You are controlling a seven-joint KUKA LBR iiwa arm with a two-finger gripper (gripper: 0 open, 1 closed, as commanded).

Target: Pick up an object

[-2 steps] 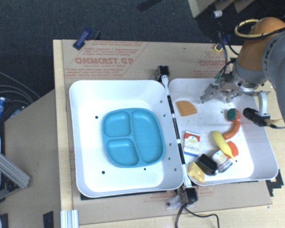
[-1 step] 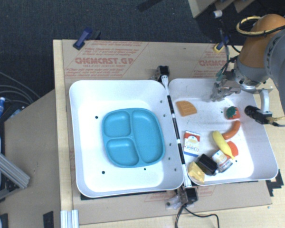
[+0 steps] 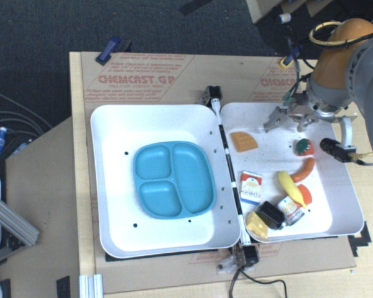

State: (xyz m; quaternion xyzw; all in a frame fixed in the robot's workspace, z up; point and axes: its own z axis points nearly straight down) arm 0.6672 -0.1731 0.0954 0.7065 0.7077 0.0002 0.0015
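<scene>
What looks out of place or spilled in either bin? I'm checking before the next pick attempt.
Nothing looks spilled or broken. The blue divided plate lies flat in the left bin. In the right bin, toy food is bunched at the near corner, with the banana resting against neighbouring pieces.

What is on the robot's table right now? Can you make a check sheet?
Surface: brown board bearing two shallow white bins, left bin, right bin.
Job's things: right bin holds tan bread slice, yellow banana, orange-red sausage, small red-and-green fruit, red-and-white carton, black block.
Clutter: blue divided plate in left bin.
Grippers: grey gripper above right bin's far end, holding nothing.
Cables: black cables at left.
Surroundings: dark floor.
</scene>
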